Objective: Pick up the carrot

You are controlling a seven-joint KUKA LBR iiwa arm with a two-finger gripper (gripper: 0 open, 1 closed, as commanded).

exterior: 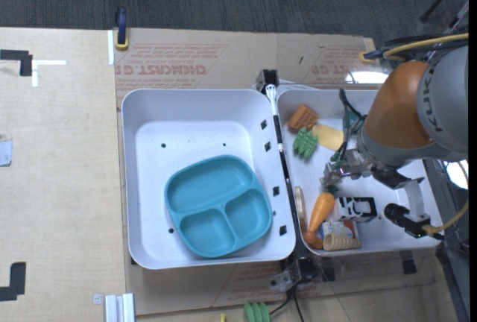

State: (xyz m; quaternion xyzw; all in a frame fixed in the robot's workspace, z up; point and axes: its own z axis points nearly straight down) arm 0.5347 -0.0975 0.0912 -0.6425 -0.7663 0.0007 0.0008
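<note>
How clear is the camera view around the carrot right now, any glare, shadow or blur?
Camera view: the carrot is sharp and evenly lit; the gripper just above it is small and cluttered, hard to read; a bright glare patch sits near the right bin at its top edge; soft shadow lies under the blue plate.

The grey KUKA arm [447,100] is seen reaching in from the right edge of the camera view, its broad orange band [395,115] turned toward the camera just above the wrist. The wrist is bent downward and to the left. The two-finger gripper [332,177] is carried low at the arm's leftward end, pointed down. Its fingers are hidden by the wrist body and by blur. A black fitting [406,216] with a yellow collar is seen projecting from the wrist toward the lower right.
</note>
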